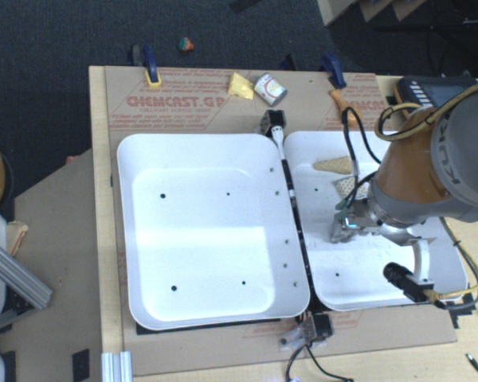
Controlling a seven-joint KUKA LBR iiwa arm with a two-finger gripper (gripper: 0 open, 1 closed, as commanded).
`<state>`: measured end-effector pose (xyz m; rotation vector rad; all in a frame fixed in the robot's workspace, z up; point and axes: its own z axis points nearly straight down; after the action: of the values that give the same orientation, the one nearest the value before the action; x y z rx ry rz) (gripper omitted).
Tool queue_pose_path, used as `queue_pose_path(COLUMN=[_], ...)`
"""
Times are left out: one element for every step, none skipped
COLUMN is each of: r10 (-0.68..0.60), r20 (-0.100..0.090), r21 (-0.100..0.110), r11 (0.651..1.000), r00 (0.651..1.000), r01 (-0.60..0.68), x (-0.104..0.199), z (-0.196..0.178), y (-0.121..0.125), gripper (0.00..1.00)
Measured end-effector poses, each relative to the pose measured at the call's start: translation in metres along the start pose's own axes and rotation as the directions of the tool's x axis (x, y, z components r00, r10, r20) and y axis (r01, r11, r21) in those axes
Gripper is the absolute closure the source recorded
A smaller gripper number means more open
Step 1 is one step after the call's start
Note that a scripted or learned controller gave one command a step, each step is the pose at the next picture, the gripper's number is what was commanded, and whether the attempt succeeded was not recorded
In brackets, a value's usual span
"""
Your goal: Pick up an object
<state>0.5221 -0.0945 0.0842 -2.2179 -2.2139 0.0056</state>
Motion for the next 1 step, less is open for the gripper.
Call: queue_pose_path(r10=[-0.010], r20=[0.003], r21=[-0.024], r11=[1.000], r00=[1.000], r01=[0.011], x=[0.0590], z=[-0.1083], y=[0.0700], gripper=[1.00])
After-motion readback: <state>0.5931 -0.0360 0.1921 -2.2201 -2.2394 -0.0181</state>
